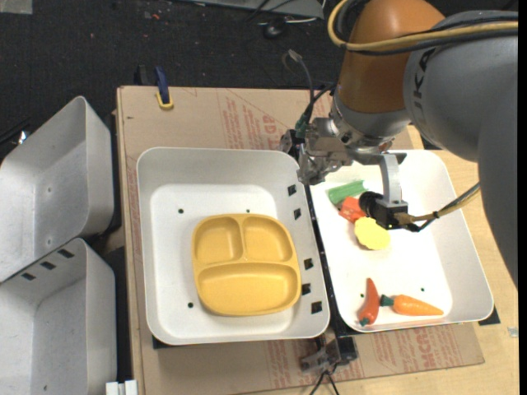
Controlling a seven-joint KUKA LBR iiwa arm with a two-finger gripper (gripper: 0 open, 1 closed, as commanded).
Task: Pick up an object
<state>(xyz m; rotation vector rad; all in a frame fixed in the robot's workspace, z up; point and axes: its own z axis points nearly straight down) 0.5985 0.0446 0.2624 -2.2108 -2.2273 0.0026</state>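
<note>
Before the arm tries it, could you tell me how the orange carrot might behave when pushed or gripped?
The carrot looks like smooth moulded plastic, so it is probably stiff, light and slippery. Its rounded, tapered shape suggests it may roll or pivot when nudged, likely bumping the red chilli beside it.

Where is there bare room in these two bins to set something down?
Right bin: the floor between lemon and right wall, and the gap between lemon and carrot. Left bin: the strip between plate and far wall. Crowded: the right bin's far left corner, with gripper, green piece and red piece.
</note>
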